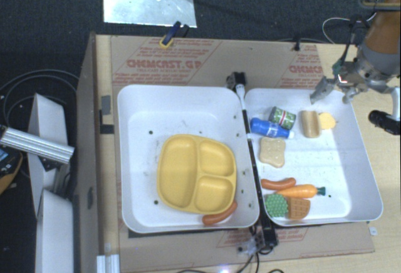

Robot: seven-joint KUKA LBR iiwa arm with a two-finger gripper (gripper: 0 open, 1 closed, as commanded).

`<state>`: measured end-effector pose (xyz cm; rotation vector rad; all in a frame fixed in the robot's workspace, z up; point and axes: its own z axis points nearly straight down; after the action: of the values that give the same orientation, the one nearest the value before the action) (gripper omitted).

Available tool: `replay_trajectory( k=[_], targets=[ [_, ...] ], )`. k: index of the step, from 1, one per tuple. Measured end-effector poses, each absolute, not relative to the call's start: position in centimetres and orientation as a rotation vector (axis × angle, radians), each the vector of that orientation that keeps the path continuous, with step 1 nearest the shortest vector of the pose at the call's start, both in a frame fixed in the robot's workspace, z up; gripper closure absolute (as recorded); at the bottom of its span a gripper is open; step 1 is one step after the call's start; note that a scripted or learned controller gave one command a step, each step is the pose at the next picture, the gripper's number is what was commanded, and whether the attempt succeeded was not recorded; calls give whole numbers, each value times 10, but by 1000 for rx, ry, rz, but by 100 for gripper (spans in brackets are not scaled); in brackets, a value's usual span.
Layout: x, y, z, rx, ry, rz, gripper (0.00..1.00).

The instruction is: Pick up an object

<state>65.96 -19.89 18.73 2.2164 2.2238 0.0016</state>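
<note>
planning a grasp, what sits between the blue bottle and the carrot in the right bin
In the camera view, the bread slice and a sausage lie between the blue bottle and the carrot.

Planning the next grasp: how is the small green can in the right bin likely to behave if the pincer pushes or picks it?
The green can lies on its side, so a push across its length would probably roll it. It rests against the blue bottle, which may block rolling that way. Its round, seemingly smooth wall could slip between fingers. It looks toy-sized, likely light.

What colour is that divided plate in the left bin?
Yellow. The divided plate shows clearly in the camera view.
</note>
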Motion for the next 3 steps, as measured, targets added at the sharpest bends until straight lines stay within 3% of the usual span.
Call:
replay_trajectory(
  k=[1,2,3],
  targets=[
    [642,-206,84,2219,2223,0,0],
    [644,-207,96,2212,2222,4,100],
    [619,-206,129,2219,2220,2,100]
  ],
)
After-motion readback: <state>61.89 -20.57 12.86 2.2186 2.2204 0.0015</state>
